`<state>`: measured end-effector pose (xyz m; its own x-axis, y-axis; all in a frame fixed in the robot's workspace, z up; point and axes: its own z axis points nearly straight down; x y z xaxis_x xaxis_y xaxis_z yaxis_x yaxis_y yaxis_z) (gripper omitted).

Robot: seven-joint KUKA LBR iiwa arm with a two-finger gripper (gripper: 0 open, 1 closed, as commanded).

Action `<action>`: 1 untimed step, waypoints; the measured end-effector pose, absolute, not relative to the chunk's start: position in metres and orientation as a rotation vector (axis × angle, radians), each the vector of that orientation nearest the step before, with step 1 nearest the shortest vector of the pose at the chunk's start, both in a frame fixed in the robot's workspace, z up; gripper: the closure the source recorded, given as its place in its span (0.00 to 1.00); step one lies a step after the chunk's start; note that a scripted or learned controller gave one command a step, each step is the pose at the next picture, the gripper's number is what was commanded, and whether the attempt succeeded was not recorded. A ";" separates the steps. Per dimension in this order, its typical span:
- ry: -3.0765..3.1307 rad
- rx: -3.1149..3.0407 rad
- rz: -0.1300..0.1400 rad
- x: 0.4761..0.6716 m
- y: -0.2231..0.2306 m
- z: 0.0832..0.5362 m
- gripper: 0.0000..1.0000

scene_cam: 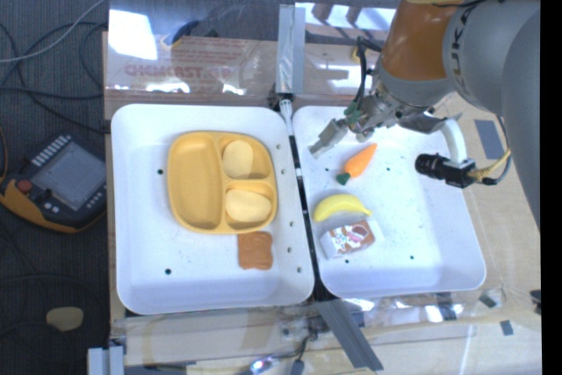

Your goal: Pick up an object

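In the right bin (pixel 439 250) lie an orange toy carrot (pixel 358 161) with a green tip, a yellow banana (pixel 341 206) and a small clear packet with a red-and-white print (pixel 349 238). My gripper (pixel 344 137) hangs over the bin's upper left part, just above and to the left of the carrot. It is open and nothing sits between its fingers. One grey finger (pixel 323 140) points towards the wall between the two bins.
The left bin (pixel 140 268) holds a yellow divided tray (pixel 195 184) with two pale round pieces (pixel 237 157) in it and a brown biscuit-like slab (pixel 255 251) beside it. A handheld controller (pixel 54 183) lies off the bench at the left.
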<state>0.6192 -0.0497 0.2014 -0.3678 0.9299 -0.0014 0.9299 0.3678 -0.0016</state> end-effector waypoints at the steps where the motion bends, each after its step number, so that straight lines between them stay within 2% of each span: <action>1: 2.792 1.437 -0.004 0.638 -0.125 0.166 0.00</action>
<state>0.6383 -0.1248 0.1660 -0.5813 0.8137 -0.0028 0.8137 0.5813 -0.0014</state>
